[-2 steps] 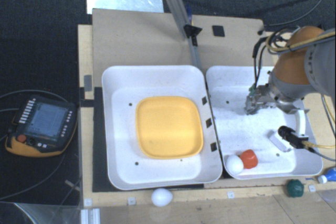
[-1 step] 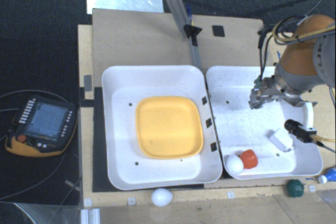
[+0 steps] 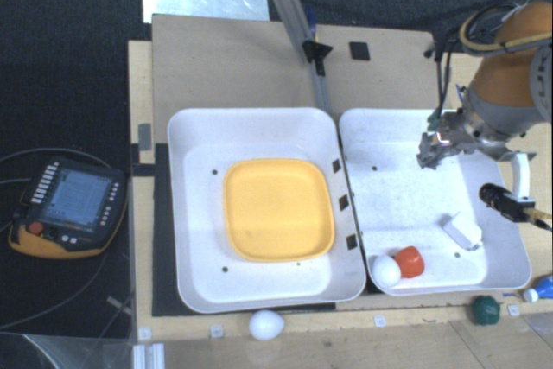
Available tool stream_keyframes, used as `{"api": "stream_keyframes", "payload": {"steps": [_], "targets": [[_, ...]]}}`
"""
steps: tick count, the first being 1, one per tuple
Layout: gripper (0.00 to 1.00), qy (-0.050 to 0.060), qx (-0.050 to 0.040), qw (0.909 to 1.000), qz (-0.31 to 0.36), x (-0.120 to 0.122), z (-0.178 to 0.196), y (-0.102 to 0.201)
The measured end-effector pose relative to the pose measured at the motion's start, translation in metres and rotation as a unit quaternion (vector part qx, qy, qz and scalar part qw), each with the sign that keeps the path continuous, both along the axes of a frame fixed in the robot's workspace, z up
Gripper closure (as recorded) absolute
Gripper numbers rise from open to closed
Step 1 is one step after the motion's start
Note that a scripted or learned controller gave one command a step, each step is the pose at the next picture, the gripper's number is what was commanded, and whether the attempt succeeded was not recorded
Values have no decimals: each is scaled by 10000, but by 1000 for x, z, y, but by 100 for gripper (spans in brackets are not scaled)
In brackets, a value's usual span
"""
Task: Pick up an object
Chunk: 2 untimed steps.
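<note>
A tan board table [image 3: 242, 65] on dark carpet [image 3: 60, 30] carries two shallow white plastic bins side by side, the left bin [image 3: 194, 212] holding a square yellow plastic plate [image 3: 279, 208]; a handheld control pendant with a blue screen [image 3: 67, 205] lies on the carpet to the left, its writing too small to read. The grey arm's pincer [image 3: 432, 149] hangs over the upper part of the right bin [image 3: 380, 177], and whether it is open or closed cannot be told. At that bin's lower edge a small orange cylinder [image 3: 409, 262] touches a white ball [image 3: 385, 270], with a small white block [image 3: 462, 231] near them.
</note>
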<state>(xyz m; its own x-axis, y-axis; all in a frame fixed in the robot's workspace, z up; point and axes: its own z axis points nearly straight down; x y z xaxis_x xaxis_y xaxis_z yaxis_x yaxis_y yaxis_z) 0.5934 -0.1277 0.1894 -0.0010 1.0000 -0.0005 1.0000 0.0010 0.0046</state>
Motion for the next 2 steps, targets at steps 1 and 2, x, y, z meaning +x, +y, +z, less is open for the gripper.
{"api": "stream_keyframes", "payload": {"steps": [1,2], "targets": [[100,-9,-1,10000,1,1,63,4],[100,18,8,10000,14,-4,66,49]]}}
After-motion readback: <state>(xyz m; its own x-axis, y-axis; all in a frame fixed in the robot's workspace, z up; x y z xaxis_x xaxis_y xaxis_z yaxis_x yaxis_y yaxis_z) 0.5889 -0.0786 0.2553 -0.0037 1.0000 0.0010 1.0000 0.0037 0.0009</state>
